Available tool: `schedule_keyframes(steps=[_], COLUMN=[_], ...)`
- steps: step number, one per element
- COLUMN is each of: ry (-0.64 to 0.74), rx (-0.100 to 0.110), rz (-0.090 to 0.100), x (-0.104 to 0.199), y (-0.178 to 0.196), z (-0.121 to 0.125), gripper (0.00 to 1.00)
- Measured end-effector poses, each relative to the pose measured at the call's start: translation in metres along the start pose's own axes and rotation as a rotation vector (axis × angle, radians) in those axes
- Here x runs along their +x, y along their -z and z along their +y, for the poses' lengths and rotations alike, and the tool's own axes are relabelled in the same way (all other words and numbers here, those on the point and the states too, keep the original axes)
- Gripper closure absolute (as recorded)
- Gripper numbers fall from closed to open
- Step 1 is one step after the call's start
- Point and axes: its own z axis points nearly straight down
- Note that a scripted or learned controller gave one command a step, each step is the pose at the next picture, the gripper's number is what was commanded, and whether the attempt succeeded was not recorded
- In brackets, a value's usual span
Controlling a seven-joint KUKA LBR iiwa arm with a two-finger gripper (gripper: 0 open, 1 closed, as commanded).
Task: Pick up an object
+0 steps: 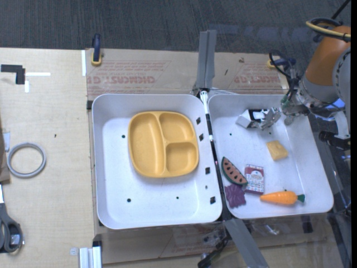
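Reaching in from the right, with the small grey two-finger gripper [261, 119] hanging low over the far part of the right-hand shallow white bin [318, 166]; impossible to tell how wide, or holding what. Lying nearest, a pale yellow cheese-like block [277, 150]; farther toward the bin's near side, a watermelon slice toy [234, 171], a small red carton [255, 178], a purple grape cluster [235, 195] and an orange plastic carrot [280, 198]. Sitting in the left-hand white bin [111, 200], a yellow three-compartment plastic plate [163, 144].

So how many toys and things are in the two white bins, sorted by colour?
Yellow: 2, divided plate, cheese block
Orange: 1, carrot
Red: 2, watermelon slice, small box
Purple: 1, grapes
Total: 6
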Motion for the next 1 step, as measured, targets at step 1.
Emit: schedule_keyframes(steps=[1], ry=[0.156], rx=[-0.017], rz=[-0.019], x=[0.0016], y=[0.0611], z=[-0.0305], gripper=[0.00])
